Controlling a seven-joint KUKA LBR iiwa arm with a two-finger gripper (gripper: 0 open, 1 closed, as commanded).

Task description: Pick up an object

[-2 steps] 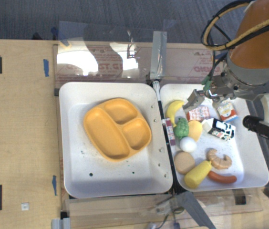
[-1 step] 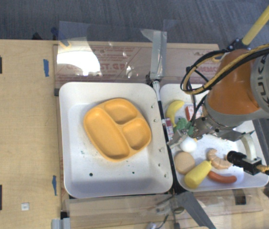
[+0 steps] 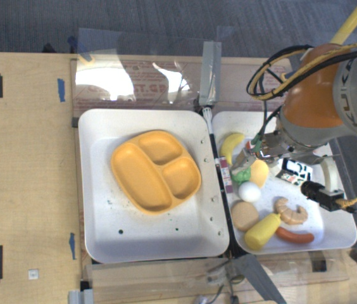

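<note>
Sausage (image 3: 294, 236) lay below shrimp (image 3: 291, 213); my claw (image 3: 254, 152) hung above the egg (image 3: 250, 192), grip state unclear.

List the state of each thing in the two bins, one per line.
Orange plate: upright, lying alone in the left bin.
Banana: lying in the right bin, near the gripper.
White egg: resting loose.
Yellow bottle: lying on its side.
Sausage: lying flat.
</note>
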